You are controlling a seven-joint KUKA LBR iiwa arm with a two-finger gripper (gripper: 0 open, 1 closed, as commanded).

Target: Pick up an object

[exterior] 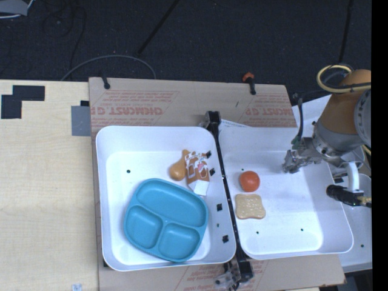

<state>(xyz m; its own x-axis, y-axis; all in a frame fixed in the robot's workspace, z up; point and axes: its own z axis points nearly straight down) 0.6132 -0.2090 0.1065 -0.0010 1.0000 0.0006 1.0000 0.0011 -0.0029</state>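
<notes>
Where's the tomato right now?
In the camera view, the tomato sits in the right bin, near the divider, just above the toast slice and left of the tool.

Glossy blue plastic tray [165,219], smooth white bins [115,139], matt cardboard underlay [182,102].

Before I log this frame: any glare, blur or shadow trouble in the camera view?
Camera view: even light, no harsh glare on the white bins; soft shadows under the blue tray and tomato; the gripper looks slightly soft, its fine detail hard to read; background floor dark.
</notes>
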